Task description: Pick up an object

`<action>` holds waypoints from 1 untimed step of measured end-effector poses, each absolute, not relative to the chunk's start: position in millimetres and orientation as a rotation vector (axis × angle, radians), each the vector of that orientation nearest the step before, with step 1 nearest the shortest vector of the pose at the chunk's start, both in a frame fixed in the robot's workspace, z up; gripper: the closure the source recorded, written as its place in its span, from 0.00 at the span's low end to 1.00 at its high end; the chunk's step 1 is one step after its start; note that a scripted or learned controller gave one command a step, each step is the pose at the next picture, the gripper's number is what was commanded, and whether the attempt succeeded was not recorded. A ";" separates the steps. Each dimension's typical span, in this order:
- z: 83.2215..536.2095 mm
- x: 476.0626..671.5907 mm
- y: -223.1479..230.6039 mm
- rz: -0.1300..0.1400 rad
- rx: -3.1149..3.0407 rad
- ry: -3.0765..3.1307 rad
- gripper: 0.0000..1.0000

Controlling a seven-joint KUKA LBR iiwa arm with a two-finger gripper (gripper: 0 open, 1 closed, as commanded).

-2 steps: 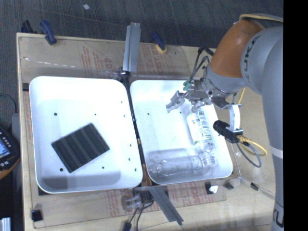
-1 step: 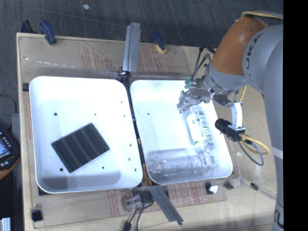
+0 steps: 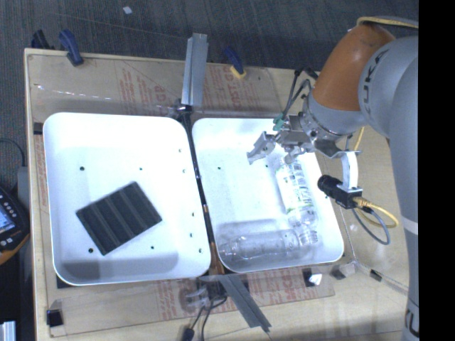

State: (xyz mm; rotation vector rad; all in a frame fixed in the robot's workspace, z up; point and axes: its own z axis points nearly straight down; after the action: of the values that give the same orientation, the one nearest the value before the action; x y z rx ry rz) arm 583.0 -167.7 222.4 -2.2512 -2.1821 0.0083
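Just below the gripper [image 3: 279,148] lies a clear plastic bottle [image 3: 296,190], its long axis running away from the fingertips toward the near wall of the right bin [image 3: 227,190]. A second clear bottle [image 3: 264,244] lies crosswise at its far end, seemingly touching it. The jaws look spread apart, holding nothing (though they're small from where I stand). My worry: smooth round plastic could roll or squirt out as the jaws close. Well off in the left bin [image 3: 64,190] sits a dark ribbed panel [image 3: 119,217].
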 end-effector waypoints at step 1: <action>181.4 539.3 -194.1 0.004 -2.326 -2.107 0.00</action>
State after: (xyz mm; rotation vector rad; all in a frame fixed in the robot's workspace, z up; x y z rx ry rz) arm 539.3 -194.1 181.4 -2.3264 -2.1075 0.0044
